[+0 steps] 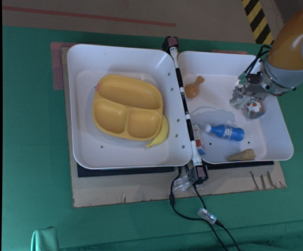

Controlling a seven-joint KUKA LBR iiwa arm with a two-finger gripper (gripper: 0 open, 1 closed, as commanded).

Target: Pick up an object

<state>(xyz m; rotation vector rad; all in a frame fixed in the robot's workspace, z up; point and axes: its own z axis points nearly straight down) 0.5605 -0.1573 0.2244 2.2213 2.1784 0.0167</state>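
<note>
Green bench, two white bins. Gripper [249, 102] low in right bin [277, 140], over small round toy [254, 109]; jaw state unclear. Toy likely light, hard; pinch across its middle.

You are looking down from a single fixed camera mounted above the bench, tilted at a slant rather than straight overhead, so the far edge of the scene sits at the top and the near edge at the bottom. It stands far enough back that both white bins fit whole: the left bin [83, 140] near the centre of the view, the right bin [274, 135] toward the right. Around them you see the green bench cover [31, 192], a strip of brown floor [115, 4] along the top, and yellow-and-black hazard tape [255, 9] at the upper right. The arm [295, 48] enters from your right.
</note>
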